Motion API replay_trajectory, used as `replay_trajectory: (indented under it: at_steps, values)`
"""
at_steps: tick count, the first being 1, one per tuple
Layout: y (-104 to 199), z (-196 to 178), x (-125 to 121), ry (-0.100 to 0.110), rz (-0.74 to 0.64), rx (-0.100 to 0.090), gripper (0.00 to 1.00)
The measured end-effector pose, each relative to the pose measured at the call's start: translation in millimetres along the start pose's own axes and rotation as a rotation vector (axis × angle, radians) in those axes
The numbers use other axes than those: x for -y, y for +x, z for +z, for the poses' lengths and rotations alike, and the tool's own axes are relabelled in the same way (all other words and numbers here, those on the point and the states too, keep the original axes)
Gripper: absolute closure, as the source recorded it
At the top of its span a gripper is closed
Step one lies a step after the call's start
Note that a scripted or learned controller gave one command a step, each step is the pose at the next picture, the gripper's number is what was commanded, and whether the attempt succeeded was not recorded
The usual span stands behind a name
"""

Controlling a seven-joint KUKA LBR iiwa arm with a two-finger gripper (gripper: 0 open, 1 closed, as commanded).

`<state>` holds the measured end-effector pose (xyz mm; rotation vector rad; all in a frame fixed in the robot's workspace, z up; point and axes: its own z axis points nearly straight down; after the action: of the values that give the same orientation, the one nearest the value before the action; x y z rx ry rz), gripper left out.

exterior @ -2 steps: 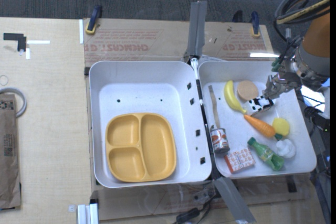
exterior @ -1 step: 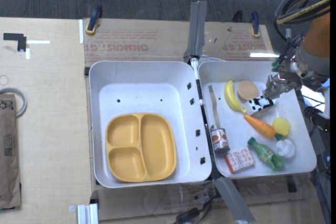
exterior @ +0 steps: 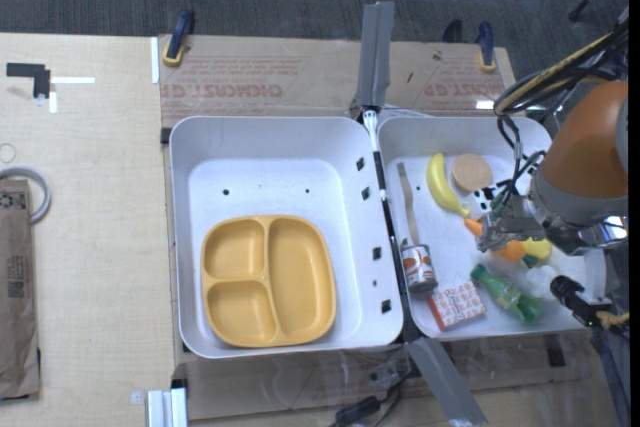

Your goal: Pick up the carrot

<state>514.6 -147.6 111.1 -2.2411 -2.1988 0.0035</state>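
Reaching in from the right, the grey arm (exterior: pixel 590 165) with its orange band bends down over the right-hand bin (exterior: pixel 400 140), its wrist lowered close to the bin floor near the far right side. The gripper (exterior: pixel 497 227) sits at the end of that wrist, low among the items, and its dark fingers (exterior: pixel 490 215) appear to close around the carrot (exterior: pixel 500 240), a small orange piece that shows just at and below the fingertips. The grip looks narrow, pinched on the carrot, though cables and the wrist body hide part of it.

Just left of the gripper lies a banana (exterior: pixel 443 183), curved and upright along the bin, with a round tan bun (exterior: pixel 470 173) touching its right side. Below the carrot a green bottle (exterior: pixel 508 293) lies tilted toward the bin's lower right corner. A red and white box (exterior: pixel 457 305) lies near the lower edge, and a small can (exterior: pixel 418 267) rests on its side by the left wall, with a thin grey utensil (exterior: pixel 405 200) above it.

The left-hand bin (exterior: pixel 190 215) holds a yellow divided plate (exterior: pixel 268 280) with three compartments, set toward the lower half.
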Motion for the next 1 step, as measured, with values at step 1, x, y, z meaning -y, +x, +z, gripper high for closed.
replay_trajectory:
  at_steps: [1]
  values:
    - [-62.0, -8.0, -32.2, -0.004, -0.203, 0.001, 0.00]
